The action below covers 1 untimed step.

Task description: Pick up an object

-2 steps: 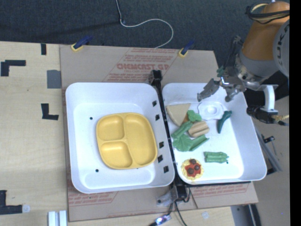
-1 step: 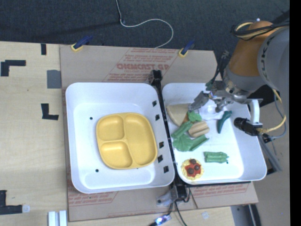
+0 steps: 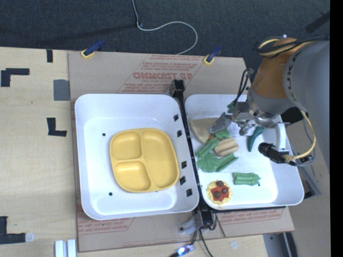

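My gripper (image 3: 234, 126) hangs low over the right bin (image 3: 286, 194), near its middle, just above a pile of toy food. Under and beside it lie a tan bun-like piece (image 3: 226, 146), green leafy pieces (image 3: 211, 155) and a beige wedge (image 3: 200, 129). A teal piece (image 3: 254, 137) lies just to the right of the gripper. Nearer the bin's front lie a green vegetable (image 3: 246, 179) and a small pizza (image 3: 218, 192). I see nothing clearly between the fingers.
The left bin (image 3: 91, 116) holds a yellow divided plate (image 3: 143, 159). A black divider (image 3: 182, 138) runs between the bins. The grey arm with its orange band (image 3: 273, 74) rises at the right. A white cable (image 3: 161, 25) lies on the dark surface behind the bench.
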Each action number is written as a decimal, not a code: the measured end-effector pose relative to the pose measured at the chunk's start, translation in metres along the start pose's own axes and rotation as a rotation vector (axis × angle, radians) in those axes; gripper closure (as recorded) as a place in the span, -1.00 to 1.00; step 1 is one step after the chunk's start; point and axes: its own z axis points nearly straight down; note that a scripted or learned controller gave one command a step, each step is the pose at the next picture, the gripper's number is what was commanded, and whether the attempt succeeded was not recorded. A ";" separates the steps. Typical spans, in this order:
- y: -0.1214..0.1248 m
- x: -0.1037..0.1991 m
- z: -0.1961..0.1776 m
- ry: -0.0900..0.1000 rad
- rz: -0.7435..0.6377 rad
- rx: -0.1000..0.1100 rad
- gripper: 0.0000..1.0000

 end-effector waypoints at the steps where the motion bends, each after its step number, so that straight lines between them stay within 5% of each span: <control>1: 0.001 0.001 0.041 0.001 0.000 -0.006 -1.00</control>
